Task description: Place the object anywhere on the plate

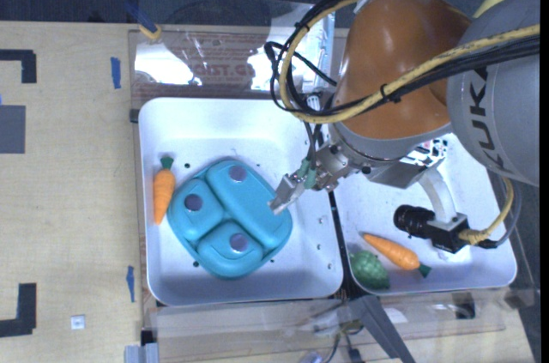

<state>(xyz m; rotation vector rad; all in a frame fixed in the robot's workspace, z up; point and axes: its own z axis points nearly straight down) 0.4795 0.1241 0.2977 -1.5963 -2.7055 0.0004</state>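
The blue plate [225,218], split into compartments, sits in the left bin [163,117]. A carrot [162,191] lies just beside the plate's left edge, touching it or nearly so. The gripper [287,191] hangs over the plate's right rim; whether its fingers are parted, or grip anything, I cannot tell. Right of the plate, the other bin [493,271] holds a second carrot [395,251] and a green vegetable [371,269]. Judging by this, nothing is yet delivered: a pick comes next.

One fixed camera looks down at a slant on both bins [154,207], the arm [403,69] entering from the right.
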